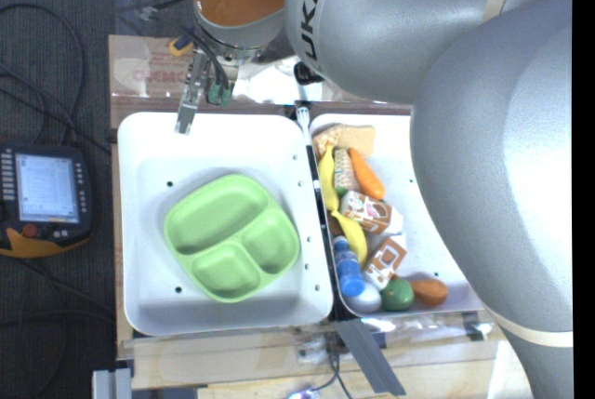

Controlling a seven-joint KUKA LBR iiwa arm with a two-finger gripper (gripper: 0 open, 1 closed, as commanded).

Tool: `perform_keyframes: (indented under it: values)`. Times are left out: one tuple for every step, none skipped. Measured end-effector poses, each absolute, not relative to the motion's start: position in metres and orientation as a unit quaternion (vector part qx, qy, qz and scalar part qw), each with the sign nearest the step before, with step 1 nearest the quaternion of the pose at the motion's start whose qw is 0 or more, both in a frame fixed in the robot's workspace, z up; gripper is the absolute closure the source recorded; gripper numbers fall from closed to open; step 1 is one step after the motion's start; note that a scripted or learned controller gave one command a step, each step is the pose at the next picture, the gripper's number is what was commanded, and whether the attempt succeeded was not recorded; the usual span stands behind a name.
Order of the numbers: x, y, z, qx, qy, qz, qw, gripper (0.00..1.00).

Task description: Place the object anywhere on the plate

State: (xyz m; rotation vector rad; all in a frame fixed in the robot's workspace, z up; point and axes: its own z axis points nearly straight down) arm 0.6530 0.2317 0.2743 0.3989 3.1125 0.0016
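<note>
camera view: fixed above the surface, looking down at a slant | covers both white bins, left bin [139,202] and right bin [418,202], side by side | arm [446,62] very near the lens, enters from right, covers the upper right | floor at left edge

My arm [446,62] is smooth grey casing with black KUKA lettering, an orange band, a tan strap, and black-and-yellow cable along the far edge.

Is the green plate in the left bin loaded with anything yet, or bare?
Bare. The green plate shows all three compartments plain green; the food items lie in the right bin.
</note>
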Motion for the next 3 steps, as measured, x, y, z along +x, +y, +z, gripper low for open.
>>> perform_keyframes:
  values:
    - [0.584, 0.233, 0.294, 0.056, 0.998, 0.0007, 0.002, 1.0]
    - [0.482, 0.218, 0.193, -0.038, 0.999, -0.0014, -0.004, 1.0]
    - [0.575, 0.232, 0.188, -0.077, 0.997, 0.0, 0.0, 1.0]
